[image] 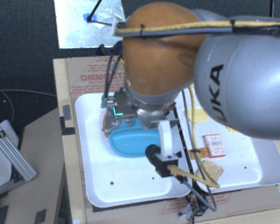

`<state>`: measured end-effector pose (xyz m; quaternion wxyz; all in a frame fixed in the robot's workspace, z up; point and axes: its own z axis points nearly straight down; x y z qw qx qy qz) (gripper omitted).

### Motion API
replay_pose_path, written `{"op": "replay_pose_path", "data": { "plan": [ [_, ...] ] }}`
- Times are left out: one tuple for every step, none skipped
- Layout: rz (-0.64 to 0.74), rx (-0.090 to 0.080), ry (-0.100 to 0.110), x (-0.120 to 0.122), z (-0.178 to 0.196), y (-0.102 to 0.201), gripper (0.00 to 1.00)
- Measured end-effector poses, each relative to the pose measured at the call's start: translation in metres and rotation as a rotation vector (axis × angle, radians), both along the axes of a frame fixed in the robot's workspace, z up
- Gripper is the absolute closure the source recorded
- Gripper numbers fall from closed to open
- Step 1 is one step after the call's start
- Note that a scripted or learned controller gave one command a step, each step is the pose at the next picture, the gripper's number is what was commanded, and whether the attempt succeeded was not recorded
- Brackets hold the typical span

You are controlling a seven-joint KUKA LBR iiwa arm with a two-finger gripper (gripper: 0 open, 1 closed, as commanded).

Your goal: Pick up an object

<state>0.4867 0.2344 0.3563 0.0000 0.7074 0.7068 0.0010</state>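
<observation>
One blue dish (pixel 129 141) is seen in the left bin (pixel 100 185) beneath the tool (pixel 123 116), whose grip cannot be told.

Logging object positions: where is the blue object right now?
The blue object lies in the left bin, toward its right side, partly under the arm's wrist, with an orange object at its upper left edge.
</observation>
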Motion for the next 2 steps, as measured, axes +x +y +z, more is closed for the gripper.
{"op": "replay_pose_path", "data": {
  "plan": [
    [-0.003,-0.007,0.012,-0.001,-0.148,-0.043,0.0],
    [0.007,0.006,-0.013,0.04,0.0,-0.003,0.0]
  ]
}}
